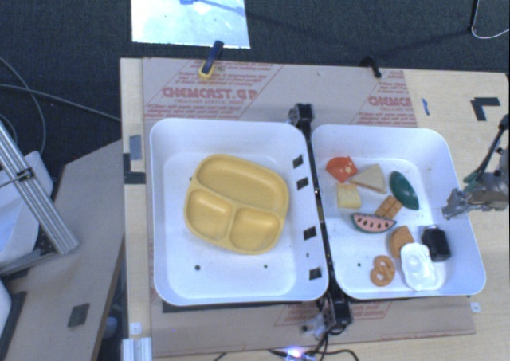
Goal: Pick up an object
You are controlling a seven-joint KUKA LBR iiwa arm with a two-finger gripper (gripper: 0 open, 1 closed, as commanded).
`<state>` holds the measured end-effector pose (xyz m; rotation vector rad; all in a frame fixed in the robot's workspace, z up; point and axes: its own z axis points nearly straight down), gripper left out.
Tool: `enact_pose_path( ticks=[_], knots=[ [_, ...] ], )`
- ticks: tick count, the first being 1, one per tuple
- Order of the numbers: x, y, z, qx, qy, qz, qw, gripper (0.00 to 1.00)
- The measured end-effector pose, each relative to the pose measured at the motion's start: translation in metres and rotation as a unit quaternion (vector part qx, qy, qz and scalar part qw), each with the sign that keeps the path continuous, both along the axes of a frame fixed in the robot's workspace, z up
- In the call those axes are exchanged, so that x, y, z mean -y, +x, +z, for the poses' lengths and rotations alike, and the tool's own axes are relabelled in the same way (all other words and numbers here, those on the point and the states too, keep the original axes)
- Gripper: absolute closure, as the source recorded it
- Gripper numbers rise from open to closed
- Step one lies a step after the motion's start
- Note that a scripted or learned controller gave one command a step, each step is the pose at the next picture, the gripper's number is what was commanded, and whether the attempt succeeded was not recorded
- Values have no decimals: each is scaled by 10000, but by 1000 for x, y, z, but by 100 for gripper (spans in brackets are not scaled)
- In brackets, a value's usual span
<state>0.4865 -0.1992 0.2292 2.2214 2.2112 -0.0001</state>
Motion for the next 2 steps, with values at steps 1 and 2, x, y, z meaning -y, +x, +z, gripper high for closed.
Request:
enact_pose_path(
  ticks=[1, 2],
  knots=[
    [-44, 7, 26, -4, 24, 60, 10000, 100],
    [-94, 1, 5, -22, 36, 65, 10000, 100]
  ],
)
